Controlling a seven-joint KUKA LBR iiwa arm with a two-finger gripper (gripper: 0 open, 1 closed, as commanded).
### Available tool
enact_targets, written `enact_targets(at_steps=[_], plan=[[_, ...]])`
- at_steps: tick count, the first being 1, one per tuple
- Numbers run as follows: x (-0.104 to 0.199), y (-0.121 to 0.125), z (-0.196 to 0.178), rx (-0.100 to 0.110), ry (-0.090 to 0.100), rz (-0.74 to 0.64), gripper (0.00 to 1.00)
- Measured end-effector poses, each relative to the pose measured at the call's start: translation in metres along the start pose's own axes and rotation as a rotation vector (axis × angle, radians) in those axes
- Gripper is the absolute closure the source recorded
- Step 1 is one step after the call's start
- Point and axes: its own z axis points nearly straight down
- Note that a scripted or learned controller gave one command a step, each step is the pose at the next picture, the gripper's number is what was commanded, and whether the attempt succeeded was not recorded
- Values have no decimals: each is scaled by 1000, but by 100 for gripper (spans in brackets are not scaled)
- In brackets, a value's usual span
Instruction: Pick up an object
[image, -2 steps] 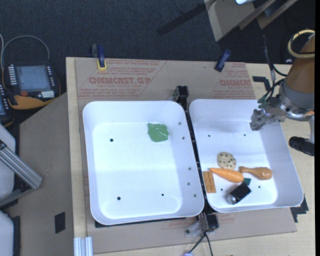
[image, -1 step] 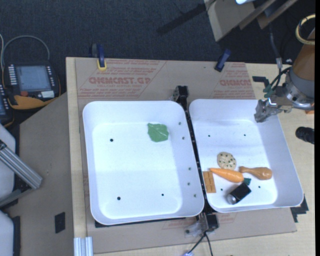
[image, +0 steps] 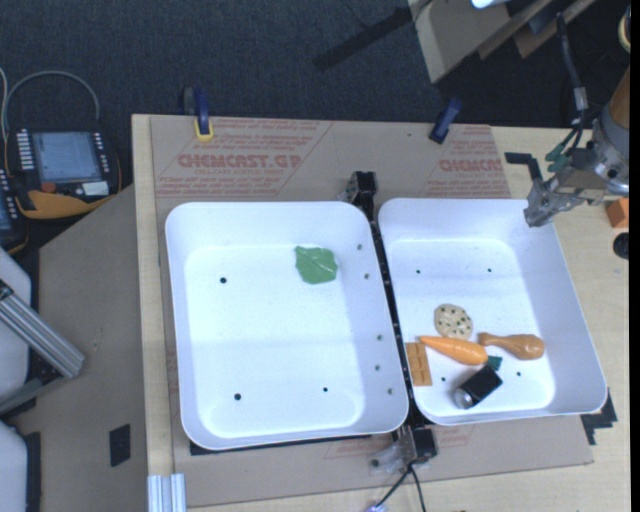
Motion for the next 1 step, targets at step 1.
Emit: enact_targets(at_steps=[1], plan=[[60,-3,3,16,4,-4,100]])
